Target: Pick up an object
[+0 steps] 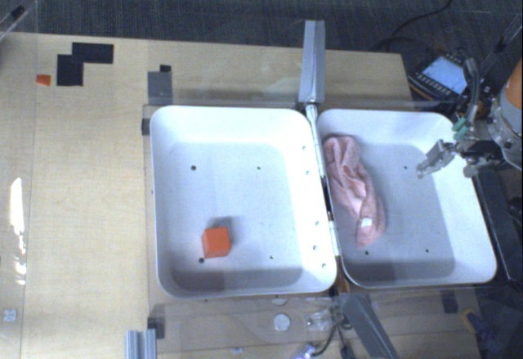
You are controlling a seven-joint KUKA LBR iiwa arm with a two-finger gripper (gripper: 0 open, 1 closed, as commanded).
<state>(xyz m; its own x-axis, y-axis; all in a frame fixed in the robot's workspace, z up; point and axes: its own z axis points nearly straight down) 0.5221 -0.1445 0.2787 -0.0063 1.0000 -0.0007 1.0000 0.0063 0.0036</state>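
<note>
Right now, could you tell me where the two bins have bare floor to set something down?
Left bin: bare everywhere but the orange block near its front. Right bin: bare between the pink cloth along the divider and the far wall; the gripper crowds the back right.

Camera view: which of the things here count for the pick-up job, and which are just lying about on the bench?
For the job:
- orange block in the left bin
- pink cloth in the right bin
- gripper above the right bin's right part

Lying about:
- black L-shaped piece on the bench
- small orange piece beside it
- handheld screen behind the right bin
</note>
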